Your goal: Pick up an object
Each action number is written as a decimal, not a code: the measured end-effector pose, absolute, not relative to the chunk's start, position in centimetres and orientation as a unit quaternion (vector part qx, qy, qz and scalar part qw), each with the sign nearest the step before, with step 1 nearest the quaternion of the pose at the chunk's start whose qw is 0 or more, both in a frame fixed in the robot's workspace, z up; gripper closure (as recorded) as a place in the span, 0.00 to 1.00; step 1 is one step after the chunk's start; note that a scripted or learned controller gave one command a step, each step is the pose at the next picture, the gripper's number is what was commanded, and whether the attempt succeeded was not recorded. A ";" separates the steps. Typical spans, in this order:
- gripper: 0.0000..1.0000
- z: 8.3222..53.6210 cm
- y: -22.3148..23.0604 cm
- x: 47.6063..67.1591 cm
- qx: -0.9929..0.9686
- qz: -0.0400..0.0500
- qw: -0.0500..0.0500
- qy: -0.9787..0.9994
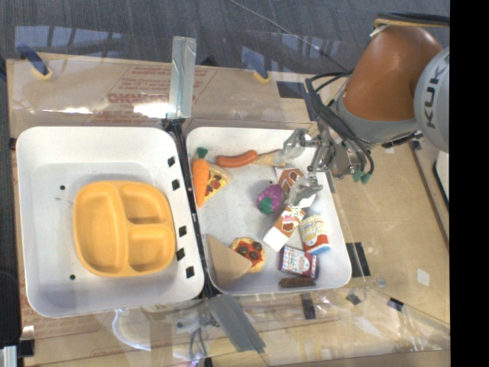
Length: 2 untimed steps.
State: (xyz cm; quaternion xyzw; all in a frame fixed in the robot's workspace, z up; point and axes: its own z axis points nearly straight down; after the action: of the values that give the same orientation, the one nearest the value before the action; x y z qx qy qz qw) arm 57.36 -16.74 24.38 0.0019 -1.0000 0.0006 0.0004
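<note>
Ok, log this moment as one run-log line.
arm: in from right | gripper: above right bin, near hot dog | grasp: none seen | yellow tray: in left bin

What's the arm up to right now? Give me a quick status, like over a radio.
Gripper low over right bin, upper right corner, nothing seen held. Nearest: small brown carton, purple grapes. Yellow tray in left bin.
</note>
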 end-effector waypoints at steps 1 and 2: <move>0.00 15.8 -19.1 57.8 0.017 -0.001 0.003 -1.000; 0.00 9.1 -19.2 59.4 0.004 0.000 0.001 -1.000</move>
State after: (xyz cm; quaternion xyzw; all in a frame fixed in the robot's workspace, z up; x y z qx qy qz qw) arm 59.45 -19.22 9.09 0.0036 -1.0000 -0.0005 0.0012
